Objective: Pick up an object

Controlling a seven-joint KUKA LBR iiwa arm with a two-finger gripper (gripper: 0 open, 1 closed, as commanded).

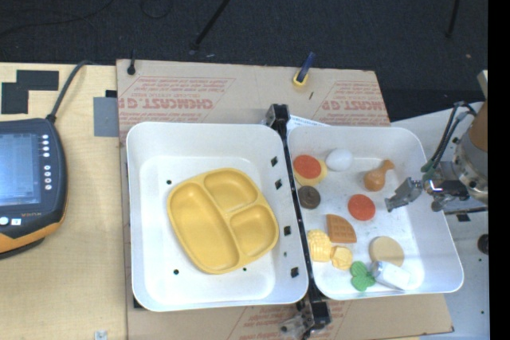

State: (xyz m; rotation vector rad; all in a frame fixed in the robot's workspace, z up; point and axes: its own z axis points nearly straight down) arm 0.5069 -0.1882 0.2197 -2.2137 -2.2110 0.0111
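Tool: the tool point(402, 195) hangs over the right bin's point(434, 171) right edge; whether released or clenched, I cannot tell.
Nearest candidate: red disc point(362, 208), just left of the tool, lying flat and apart from its neighbours, probably the easiest pick.
Others: brown pear-shaped piece point(378, 174) above the disc; waffle wedge point(341, 229) below-left of it.
Left bin: yellow divided tray point(223, 219), well apart from the disc.

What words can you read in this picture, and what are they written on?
"CHEMCRAZ" or close to it, in red print, upside down and blurred, on the cardboard sheet under the bins; printed again at its right.
The pendant screen at the left is too blurred to read.
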